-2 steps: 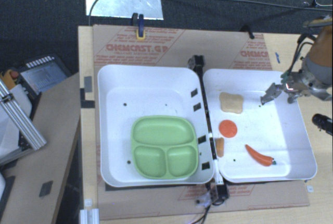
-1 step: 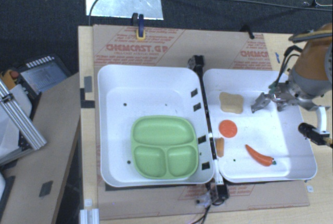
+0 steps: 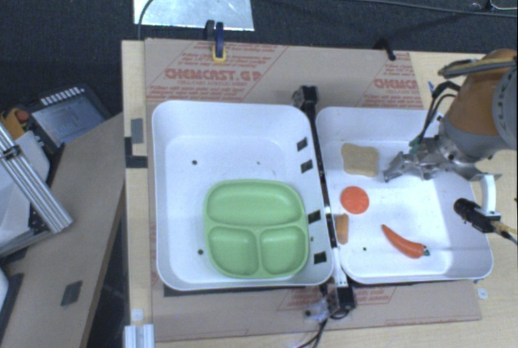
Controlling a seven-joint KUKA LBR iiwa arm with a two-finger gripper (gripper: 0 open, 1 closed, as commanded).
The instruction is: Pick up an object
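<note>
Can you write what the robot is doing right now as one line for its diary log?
gripper over right bin, beside tan bread slice | nothing held | orange disc, red-orange pepper lying loose | green tray in left bin

Dark carpet [image 3: 65, 6], cardboard-topped bench [image 3: 267, 63]

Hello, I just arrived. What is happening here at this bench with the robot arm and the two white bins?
A grey and orange robot arm reaches in from the right over the right bin. Its gripper hangs beside a tan slice of bread, with nothing visible between its fingers. An orange round piece, a red-orange pepper and a small brown item also lie in that bin. The left bin holds a green divided plate.
</note>
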